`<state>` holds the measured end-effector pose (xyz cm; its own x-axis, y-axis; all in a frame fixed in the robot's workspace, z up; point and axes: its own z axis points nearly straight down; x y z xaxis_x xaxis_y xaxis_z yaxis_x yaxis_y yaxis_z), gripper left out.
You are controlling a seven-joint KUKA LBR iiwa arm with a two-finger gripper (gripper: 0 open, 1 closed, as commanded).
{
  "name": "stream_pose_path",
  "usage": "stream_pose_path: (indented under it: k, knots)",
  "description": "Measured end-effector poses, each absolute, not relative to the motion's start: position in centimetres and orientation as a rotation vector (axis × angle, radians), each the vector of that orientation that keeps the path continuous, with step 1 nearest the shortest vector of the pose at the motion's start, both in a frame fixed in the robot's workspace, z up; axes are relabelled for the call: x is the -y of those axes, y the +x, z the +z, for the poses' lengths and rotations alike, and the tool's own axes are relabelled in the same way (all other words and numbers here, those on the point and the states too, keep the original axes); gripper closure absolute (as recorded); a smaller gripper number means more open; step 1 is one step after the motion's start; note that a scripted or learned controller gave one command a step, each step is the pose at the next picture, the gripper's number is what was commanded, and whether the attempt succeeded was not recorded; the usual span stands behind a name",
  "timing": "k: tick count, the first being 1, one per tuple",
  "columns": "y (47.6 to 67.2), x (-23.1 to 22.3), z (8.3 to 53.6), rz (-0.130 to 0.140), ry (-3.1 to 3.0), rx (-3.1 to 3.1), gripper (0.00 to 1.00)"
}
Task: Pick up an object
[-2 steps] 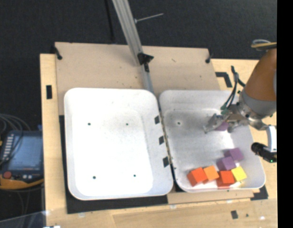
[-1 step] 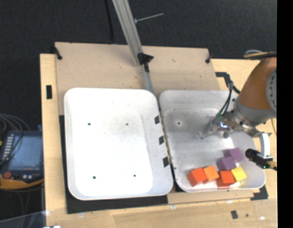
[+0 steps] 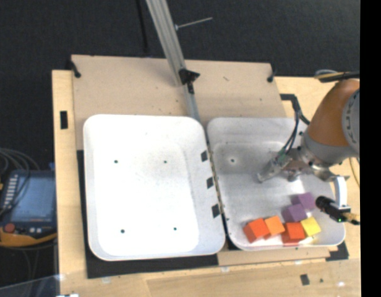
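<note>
Several small blocks lie clustered in the near right corner of the right bin [image 3: 240,142]: an orange-red block [image 3: 257,229], an orange block [image 3: 275,225], a purple block [image 3: 295,212], a lighter purple block [image 3: 304,200], a red-orange block [image 3: 294,231] and a yellow block [image 3: 311,226]. My gripper [image 3: 271,172] hangs over the middle of the right bin, behind and to the left of the blocks. It points left and down, with nothing seen between its fingers. The arm's orange band [image 3: 333,119] rises at the right edge.
The left bin [image 3: 144,184] stands beside the right one, with black clips along the shared edge. A metal pole [image 3: 169,33] slants up from the back of the bench. A pendant with cables [image 3: 23,206] lies to the far left, off the bench.
</note>
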<state>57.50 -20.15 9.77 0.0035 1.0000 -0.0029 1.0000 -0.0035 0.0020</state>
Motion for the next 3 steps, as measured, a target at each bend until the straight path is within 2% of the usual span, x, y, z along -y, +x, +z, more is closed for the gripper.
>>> stream_pose_path:
  k: [1, 2, 3]
  knots:
    - [57.6, 20.3, 11.0, 0.003, 2.226, -2.207, 1.00]
    - [56.8, 20.9, 16.4, 0.004, 2.220, -2.214, 1.00]
    - [57.0, 21.1, 21.7, 0.005, 2.213, -2.219, 1.00]
